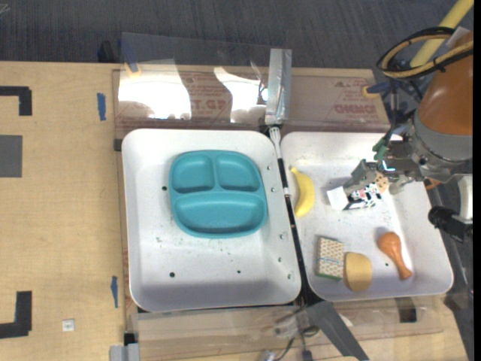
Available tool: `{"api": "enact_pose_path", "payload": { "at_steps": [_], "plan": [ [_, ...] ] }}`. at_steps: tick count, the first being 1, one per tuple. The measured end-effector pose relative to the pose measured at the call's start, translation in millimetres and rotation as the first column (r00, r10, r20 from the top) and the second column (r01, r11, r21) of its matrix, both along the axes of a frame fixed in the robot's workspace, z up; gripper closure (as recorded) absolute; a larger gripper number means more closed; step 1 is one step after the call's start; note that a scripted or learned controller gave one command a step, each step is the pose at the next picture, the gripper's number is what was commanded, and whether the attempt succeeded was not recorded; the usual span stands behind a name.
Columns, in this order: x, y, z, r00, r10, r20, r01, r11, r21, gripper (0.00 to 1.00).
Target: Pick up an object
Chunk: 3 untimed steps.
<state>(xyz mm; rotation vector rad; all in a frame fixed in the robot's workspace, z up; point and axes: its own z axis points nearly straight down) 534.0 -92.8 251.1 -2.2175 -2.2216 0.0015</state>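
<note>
Grey arm with orange band (449, 119) cut off by frame's right edge; upper links out of sight. Two-finger gripper (366, 180) small and cluttered over right white bin (421, 277); finger gap unreadable. Small black-and-white patterned object (359, 195) beneath it partly covered; shape and any contact with fingers impossible to judge. Yellow and black cables (421, 51) run off top right corner. Bench's near edge and dark bracket (338, 337) there cropped by bottom edge. Print on brown cardboard strip (331, 100) behind bins too blurred to read, glare washing out left part.
</note>
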Motion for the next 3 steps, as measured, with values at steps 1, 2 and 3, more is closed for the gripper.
{"api": "enact_pose_path", "payload": {
  "at_steps": [1,2,3],
  "plan": [
    [-47.0,-14.5,-151.0,1.0,0.0,0.016,0.0,1.0,-0.002,0.0],
    [48.8,-48.6,-164.4,0.939,0.343,0.009,-0.343,0.939,-0.005,0.0],
    [-53.7,-73.5,-164.0,0.872,0.49,0.005,-0.49,0.872,-0.005,0.0]
  ]
}}
